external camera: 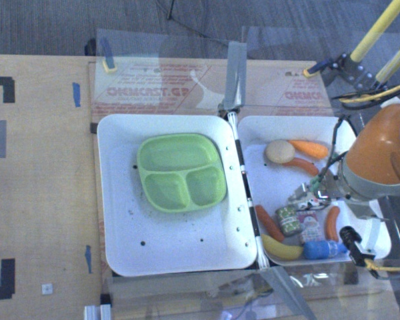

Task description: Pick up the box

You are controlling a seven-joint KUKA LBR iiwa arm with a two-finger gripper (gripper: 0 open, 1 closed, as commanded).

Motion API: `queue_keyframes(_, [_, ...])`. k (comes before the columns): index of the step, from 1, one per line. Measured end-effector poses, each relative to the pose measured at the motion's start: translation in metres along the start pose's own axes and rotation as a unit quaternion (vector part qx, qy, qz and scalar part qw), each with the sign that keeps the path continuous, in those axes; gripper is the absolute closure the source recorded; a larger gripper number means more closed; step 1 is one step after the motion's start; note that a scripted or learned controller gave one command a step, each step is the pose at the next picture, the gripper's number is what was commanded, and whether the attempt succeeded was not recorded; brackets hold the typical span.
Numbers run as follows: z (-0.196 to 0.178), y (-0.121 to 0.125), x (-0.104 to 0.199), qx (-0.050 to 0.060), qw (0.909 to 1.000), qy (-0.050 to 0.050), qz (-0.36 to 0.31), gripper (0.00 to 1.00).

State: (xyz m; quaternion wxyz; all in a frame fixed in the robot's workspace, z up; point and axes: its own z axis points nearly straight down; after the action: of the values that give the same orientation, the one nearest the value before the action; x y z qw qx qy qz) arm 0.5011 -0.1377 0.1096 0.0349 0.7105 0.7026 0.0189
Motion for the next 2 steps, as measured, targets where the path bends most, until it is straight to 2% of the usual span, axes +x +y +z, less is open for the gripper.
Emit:
queue_keyframes(1, [-0.0107,0.0018,-0.0011,-0.002,1.0,0.0,0.001,1.0])
queue_keyframes(2, [-0.01,0.001,-0.0002,0.001,1.0,0.0,0.0,0.0])
